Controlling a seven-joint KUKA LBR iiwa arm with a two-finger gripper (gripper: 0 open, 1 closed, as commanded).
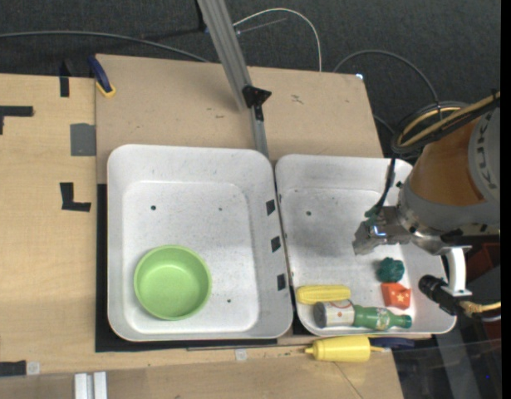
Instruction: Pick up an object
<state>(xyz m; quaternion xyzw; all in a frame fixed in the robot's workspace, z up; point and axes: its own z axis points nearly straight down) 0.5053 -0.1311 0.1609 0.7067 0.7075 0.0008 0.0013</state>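
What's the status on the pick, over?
Gripper low in right bin, nothing seen held. Green toy and orange toy lie nearby. Green bowl in left bin.

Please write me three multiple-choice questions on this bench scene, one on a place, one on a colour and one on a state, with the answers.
1. Where is the green bowl?
A. near corner of the left bin
B. right bin
C. on the bench

2. What colour is the small block beside the green bottle?
A. blue
B. orange-red
C. white

3. How does the green bottle rest?
A. upright
B. on its side
C. inside the bowl

Answers: 1 A, the bowl sits in the left bin's near corner. 2 B, the block is orange-red. 3 B, the bottle lies lengthwise along the right bin's near wall.
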